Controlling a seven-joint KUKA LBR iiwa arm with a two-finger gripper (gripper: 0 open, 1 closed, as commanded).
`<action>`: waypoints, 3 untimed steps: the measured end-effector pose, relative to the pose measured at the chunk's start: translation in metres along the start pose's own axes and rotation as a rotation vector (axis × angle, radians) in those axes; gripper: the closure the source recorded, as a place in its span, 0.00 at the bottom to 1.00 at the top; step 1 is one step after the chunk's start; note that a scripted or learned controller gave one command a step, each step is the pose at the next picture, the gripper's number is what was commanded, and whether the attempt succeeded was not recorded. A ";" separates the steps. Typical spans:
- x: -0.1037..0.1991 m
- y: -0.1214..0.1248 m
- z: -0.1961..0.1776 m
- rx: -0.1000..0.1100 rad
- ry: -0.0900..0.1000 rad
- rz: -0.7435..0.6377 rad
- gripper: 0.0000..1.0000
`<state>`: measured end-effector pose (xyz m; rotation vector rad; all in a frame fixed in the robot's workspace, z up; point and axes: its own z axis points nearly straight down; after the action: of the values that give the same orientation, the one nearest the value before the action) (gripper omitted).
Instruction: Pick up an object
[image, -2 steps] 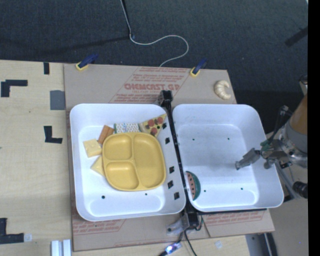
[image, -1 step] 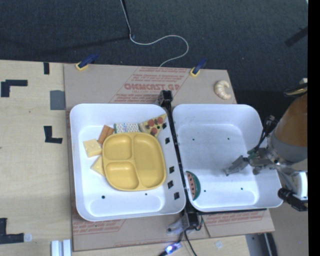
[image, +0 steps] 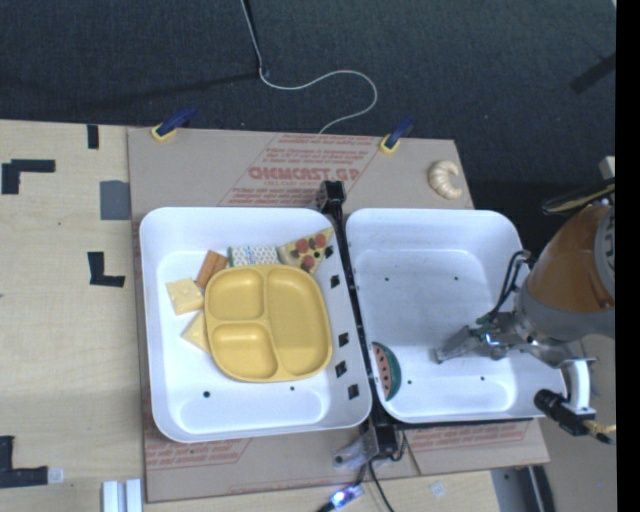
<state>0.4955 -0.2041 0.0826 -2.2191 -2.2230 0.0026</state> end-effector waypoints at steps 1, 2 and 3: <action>0.000 0.000 -0.013 -0.002 -0.001 0.001 1.00; 0.006 -0.006 -0.061 -0.003 0.001 0.000 1.00; 0.010 -0.006 -0.104 -0.004 0.000 0.000 1.00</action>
<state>0.4898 -0.1939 0.1864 -2.2206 -2.2250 -0.0018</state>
